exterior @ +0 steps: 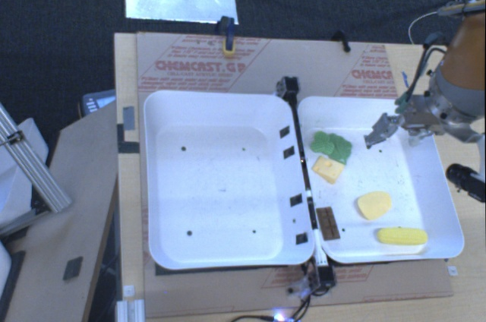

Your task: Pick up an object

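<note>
Objects (332, 146) lie in the right bin (448, 237) beneath the gripper (377, 134), whose grip state I cannot tell.

We see the arm (462, 62) cut off by the right edge, and the gripper (377, 132) too blurred to read.

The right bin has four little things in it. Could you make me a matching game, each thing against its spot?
Things:
1. green piece
2. yellow block
3. round yellow piece
4. long yellow piece

Spots:
A. nearest the bin's front edge
B. touching the green piece's near side
C. farthest back, near the divider
D. between the block and the long piece

Pairs: 1-C, 2-B, 3-D, 4-A
</note>
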Motion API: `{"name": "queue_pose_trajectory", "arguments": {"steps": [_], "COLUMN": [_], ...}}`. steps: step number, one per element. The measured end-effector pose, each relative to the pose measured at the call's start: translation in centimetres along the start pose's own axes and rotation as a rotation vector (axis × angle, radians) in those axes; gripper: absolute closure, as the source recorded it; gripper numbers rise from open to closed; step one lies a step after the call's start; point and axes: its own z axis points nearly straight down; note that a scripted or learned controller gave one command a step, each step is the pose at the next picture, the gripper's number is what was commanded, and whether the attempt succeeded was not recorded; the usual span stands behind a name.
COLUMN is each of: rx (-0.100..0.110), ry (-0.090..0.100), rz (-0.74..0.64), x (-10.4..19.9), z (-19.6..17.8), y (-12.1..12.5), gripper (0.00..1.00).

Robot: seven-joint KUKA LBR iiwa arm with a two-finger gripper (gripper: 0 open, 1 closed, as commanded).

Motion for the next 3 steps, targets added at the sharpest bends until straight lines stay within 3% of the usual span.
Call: {"name": "queue_pose_trajectory", "arguments": {"steps": [1, 2, 3], "rx": [-0.003, -0.02, 0.007], "ry": [0.0, -0.003, 0.003], "rz": [-0.002, -0.003, -0.008], "x": [0.0, 0.0, 7.3], "z": [-1.1, -21.7, -11.3], "y": [0.1, -3.2, -5.2], "gripper": [1.0, 1.0, 1.0]}}
